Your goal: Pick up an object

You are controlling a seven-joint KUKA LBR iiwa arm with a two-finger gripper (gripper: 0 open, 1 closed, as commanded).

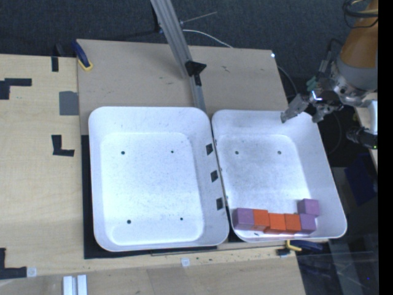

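Purple and orange blocks (277,219) lie in a row along the near edge of the right bin (319,141), bunched toward its near right corner, the row's long axis running left to right. At that bin's far right corner hovers the gripper (302,109), holding nothing, well apart from the blocks; whether it is apart or together I cannot tell.

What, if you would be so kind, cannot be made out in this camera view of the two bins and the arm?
- Gripper: small and dark at the right bin's far corner; its finger state is unreadable.
- Arm: cut off by the top and right edges.
- Blocks: purple and orange, packed along the near wall; their exact count and any gaps are unclear.
- Left bin: dark specks too small to identify.
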